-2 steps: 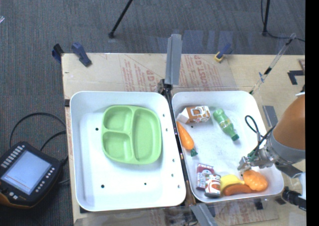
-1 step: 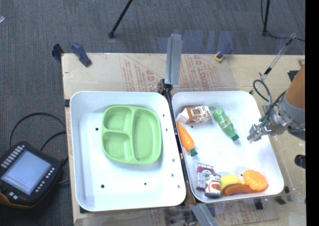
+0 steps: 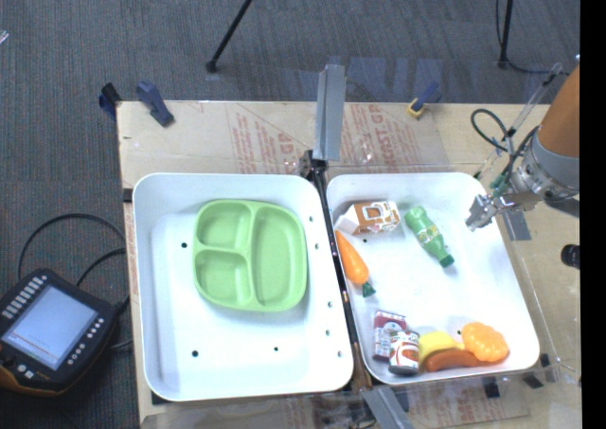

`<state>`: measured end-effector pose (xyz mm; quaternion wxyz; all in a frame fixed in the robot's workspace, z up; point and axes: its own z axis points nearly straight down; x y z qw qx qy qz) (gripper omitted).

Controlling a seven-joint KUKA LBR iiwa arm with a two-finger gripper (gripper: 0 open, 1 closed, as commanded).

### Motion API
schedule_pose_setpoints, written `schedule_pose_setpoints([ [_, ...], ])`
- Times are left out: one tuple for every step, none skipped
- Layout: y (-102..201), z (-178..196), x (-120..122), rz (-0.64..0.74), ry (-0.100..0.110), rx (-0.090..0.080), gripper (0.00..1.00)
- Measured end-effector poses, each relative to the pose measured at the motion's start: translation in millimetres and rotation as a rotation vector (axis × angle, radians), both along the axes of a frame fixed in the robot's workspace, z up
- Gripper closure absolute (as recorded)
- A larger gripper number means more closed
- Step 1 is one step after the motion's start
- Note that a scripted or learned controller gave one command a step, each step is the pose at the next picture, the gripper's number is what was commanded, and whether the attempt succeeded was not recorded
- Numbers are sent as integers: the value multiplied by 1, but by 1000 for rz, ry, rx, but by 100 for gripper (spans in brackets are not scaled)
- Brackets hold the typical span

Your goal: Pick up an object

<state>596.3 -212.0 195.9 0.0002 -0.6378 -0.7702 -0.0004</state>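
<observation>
The right bin (image 3: pixel 492 276) holds several toy foods. A green bottle (image 3: pixel 429 234) lies near its middle, with a small orange and white carton (image 3: pixel 371 217) to its left. An orange carrot (image 3: pixel 353 261) rests against the left wall. At the front lie a red and white packet (image 3: pixel 396 337), a yellow piece (image 3: pixel 437 342), a reddish piece (image 3: pixel 453 359) and an orange fruit (image 3: pixel 485 342). My gripper (image 3: pixel 478 214) hangs over the bin's right rim, right of the bottle and apart from it. Nothing shows in its grasp.
A green divided plate (image 3: pixel 251 255) sits in the left bin (image 3: pixel 161 323). A grey post (image 3: pixel 330 119) stands behind the seam between the bins. Cables (image 3: pixel 492 129) trail at the back right. A teach pendant (image 3: pixel 47 328) lies on the floor at the left.
</observation>
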Motion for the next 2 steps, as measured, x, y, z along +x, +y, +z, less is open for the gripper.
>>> schedule_pose_setpoints([
  [72,24,47,78,0,-1,100],
  [71,-109,18,386,1,1,100],
])
